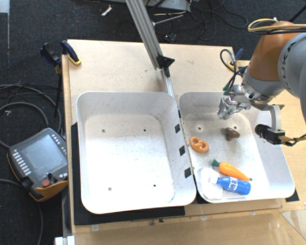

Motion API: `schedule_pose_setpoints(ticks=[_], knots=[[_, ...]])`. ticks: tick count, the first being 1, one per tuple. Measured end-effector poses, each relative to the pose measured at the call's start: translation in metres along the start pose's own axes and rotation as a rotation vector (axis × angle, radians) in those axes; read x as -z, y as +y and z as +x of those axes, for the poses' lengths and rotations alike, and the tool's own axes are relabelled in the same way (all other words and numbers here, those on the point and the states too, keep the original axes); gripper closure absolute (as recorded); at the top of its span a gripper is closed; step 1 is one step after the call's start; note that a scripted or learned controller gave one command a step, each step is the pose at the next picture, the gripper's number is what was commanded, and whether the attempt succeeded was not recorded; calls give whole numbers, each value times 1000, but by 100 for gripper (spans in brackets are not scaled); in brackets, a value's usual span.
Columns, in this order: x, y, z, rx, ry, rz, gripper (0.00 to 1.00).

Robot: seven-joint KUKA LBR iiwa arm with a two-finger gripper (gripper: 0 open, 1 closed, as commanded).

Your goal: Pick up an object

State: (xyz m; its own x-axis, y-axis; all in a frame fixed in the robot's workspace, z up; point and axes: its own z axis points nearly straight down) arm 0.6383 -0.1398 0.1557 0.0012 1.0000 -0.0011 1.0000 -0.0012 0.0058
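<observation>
The right bin (275,172) holds a small brown lump (231,133), a pretzel (199,145), an orange carrot (233,171) and a blue and white bottle (233,186) lying on a white piece (210,184). My gripper (226,110) hangs over the far part of the right bin, above and a little left of the brown lump. I see nothing held in it.
The left bin (86,137) lies beside the right one, with a slanted metal rail (145,27) rising from the divide between them. A teach pendant (38,160) sits on the floor at the left. Cables run along the bench's far right.
</observation>
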Motion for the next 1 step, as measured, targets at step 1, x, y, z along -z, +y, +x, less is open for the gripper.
schedule_pose_setpoints(ticks=[1], knots=[[48, 10, -4, 3, -1, -2, 100]])
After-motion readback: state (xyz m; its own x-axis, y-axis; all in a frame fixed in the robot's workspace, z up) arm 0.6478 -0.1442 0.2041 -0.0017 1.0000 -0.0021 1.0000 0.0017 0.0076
